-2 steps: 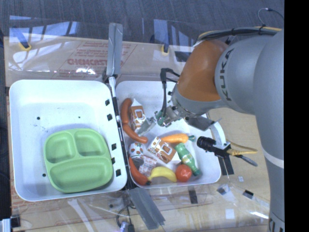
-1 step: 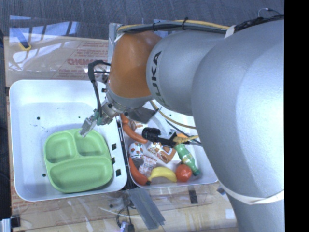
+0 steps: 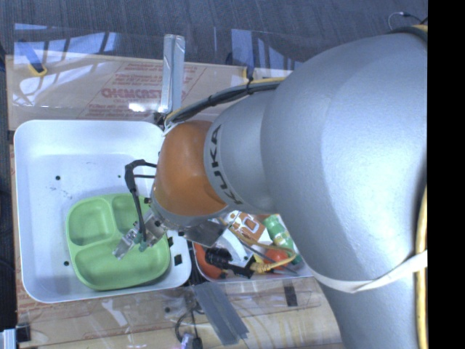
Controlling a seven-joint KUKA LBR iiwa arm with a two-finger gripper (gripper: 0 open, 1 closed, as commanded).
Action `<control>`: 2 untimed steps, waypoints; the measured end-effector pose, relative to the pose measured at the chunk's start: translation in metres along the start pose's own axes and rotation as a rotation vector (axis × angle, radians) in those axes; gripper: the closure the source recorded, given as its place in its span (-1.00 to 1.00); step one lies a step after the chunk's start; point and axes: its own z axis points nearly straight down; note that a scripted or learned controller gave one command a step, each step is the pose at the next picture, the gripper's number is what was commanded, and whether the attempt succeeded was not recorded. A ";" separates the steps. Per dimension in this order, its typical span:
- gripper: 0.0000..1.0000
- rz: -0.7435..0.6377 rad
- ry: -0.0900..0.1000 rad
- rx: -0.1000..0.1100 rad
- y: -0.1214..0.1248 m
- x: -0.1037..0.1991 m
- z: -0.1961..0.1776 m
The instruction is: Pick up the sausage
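One sausage is the target, and I cannot tell where it lies. No shape that I can make out reads clearly as it.

Gripper (image 3: 134,244) hangs low over the left bin (image 3: 43,166), just above the green plate (image 3: 91,224). It is at the plate's right side, about where the ridge between the compartments runs. I cannot tell whether it is spread or pressed together, as the view is too small and cluttered there. I see nothing pinched in it.

The plate has three compartments and sits in the near half of the left bin, towards the bin's right wall. What I can see of the compartments looks bare.

The arm (image 3: 349,158) comes in from the right, and its orange band (image 3: 185,173) sits over the seam between the bins. It covers most of the right bin (image 3: 247,278). Below it I see a small heap: a red-orange round thing (image 3: 203,267), a printed packet (image 3: 247,227) and a green thing (image 3: 276,231), all close together.

Behind the bins lies a brown sheet with red print (image 3: 131,89).
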 end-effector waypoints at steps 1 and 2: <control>-1.00 0.042 0.000 0.000 -0.004 0.009 -0.006; -1.00 0.206 -0.006 -0.001 -0.048 -0.043 -0.041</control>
